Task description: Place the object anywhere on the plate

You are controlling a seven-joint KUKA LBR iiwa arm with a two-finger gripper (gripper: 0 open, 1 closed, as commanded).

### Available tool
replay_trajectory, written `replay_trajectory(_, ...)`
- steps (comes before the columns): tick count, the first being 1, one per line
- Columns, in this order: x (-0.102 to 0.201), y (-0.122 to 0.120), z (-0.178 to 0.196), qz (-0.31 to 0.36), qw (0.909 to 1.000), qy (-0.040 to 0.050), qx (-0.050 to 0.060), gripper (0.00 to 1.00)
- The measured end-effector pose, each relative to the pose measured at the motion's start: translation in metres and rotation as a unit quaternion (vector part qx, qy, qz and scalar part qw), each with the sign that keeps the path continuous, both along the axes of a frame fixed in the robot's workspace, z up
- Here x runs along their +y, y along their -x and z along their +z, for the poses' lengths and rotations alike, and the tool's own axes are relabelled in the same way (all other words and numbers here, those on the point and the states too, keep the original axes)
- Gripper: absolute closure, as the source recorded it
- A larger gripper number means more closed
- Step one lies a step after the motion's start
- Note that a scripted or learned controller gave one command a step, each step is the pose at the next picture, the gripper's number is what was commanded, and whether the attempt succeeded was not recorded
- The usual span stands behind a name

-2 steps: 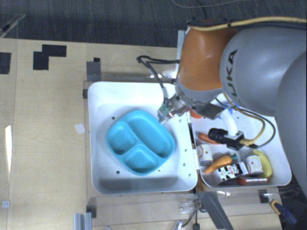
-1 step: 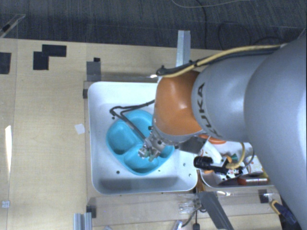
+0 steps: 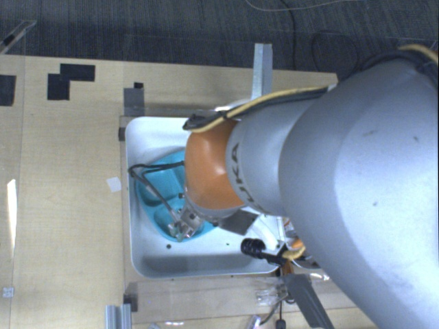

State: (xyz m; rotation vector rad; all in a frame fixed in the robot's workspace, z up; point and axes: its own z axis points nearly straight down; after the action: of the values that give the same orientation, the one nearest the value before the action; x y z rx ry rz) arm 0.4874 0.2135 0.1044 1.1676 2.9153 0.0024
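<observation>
A light blue plate (image 3: 156,184) lies in the left white bin (image 3: 147,252), mostly covered by my arm. My gripper (image 3: 182,229) is low over the plate's near right part, at the end of the orange-banded wrist (image 3: 209,173). The arm hides its fingertips and whatever may be between them. I cannot make out the object to be placed.
The big grey arm (image 3: 357,184) covers the right bin and the right half of the left bin. A black cable loops (image 3: 147,180) over the plate. A metal post (image 3: 262,70) stands behind the bins. The wooden bench (image 3: 62,204) stretches to the left.
</observation>
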Motion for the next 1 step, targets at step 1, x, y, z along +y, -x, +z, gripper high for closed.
replay_trajectory(1, -0.0002, -0.0003, 0.0098, 0.000, 1.0000, -0.0005, 0.000, 1.00)
